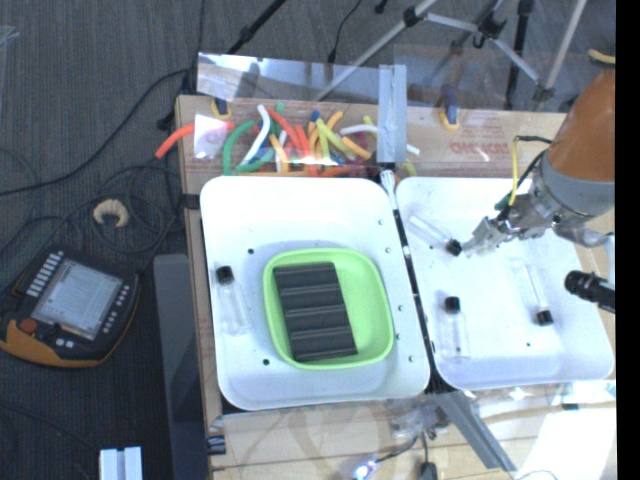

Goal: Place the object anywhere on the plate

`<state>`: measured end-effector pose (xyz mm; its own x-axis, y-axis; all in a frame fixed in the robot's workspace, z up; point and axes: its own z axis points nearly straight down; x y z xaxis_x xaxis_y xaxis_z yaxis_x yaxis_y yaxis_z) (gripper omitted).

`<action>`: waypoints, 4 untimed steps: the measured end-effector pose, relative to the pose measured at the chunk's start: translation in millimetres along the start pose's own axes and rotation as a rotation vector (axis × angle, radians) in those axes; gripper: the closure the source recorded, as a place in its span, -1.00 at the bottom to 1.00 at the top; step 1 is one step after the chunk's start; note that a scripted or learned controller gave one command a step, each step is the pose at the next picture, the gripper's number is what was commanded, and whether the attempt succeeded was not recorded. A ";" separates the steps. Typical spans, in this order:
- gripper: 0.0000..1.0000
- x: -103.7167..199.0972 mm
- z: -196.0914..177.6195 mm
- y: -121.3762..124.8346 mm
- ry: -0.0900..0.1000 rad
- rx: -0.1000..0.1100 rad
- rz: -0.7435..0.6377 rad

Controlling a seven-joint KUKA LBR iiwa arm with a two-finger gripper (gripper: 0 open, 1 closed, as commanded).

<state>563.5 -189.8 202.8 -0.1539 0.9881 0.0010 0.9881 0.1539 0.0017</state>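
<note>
A green plate point(377, 303) lies in the left bin point(300, 203), and a dark grey ridged block point(315, 310) rests across its middle. My gripper point(478, 238) hangs low over the upper left part of the right bin point(585, 353). Its tip is right beside the black cap of a clear vial point(430, 231) that lies on the bin floor. I see nothing lifted off the floor. Two more clear vials with black caps lie in the right bin, one at the lower left point(452, 325) and one at the right point(531, 286).
Another clear vial point(226, 293) lies in the left bin, left of the plate. Coloured tubes point(290, 140) are heaped behind the bins. A black part point(588, 288) of the arm juts over the right bin's right side. A pendant point(68, 303) lies on the floor at the left.
</note>
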 end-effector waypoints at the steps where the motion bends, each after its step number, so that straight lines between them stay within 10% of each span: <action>1: 1.00 55.3 84.3 -65.7 -0.001 0.005 -0.058; 2: -1.00 41.0 81.0 -67.7 -0.026 -0.005 -0.040; 3: -1.00 39.2 79.2 -0.9 -0.042 -0.012 -0.043; 4: -1.00 76.0 4.4 59.6 -0.005 0.002 -0.047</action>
